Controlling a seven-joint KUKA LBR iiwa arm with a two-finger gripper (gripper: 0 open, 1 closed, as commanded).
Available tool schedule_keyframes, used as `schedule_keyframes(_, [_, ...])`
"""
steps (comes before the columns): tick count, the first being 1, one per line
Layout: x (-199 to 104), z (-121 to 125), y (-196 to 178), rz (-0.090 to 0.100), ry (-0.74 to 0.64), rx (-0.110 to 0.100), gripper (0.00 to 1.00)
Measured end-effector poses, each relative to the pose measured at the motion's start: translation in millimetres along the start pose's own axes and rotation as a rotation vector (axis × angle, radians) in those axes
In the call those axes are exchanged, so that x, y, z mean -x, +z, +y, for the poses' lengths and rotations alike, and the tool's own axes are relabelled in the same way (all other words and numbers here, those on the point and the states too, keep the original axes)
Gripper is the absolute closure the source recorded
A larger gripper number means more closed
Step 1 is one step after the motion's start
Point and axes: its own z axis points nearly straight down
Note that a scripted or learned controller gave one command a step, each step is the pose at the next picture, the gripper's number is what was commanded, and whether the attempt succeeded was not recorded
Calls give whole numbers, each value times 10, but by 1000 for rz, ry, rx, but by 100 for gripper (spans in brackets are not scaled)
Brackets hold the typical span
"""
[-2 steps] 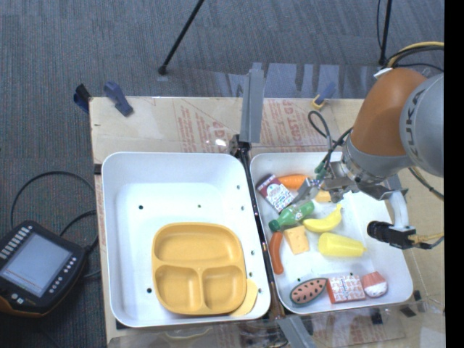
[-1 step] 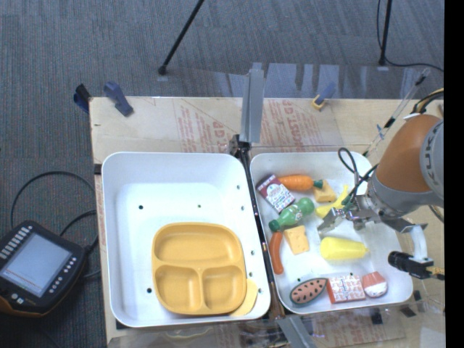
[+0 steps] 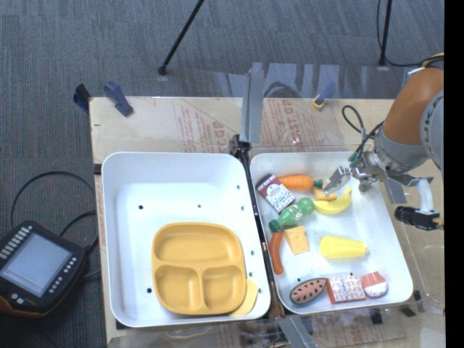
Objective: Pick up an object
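Bench (image 3: 167,125): brown board, two white bins | floor (image 3: 65,42): grey carpet | claw (image 3: 338,182): state unclear, above banana (image 3: 333,206)

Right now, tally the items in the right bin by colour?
Yellow: 3 (banana, cheese, bottle)
Orange: 2 (carrot, sausage)
Red or red-and-white: 3 (packet, box, small piece)
Green: 1 (green bottle)
Mixed: 1 (watermelon slice)
Total: 10
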Motion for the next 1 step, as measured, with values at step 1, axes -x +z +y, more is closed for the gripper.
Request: schedule_keyframes(1, [-64,-66,308,6,-33,-5,0])
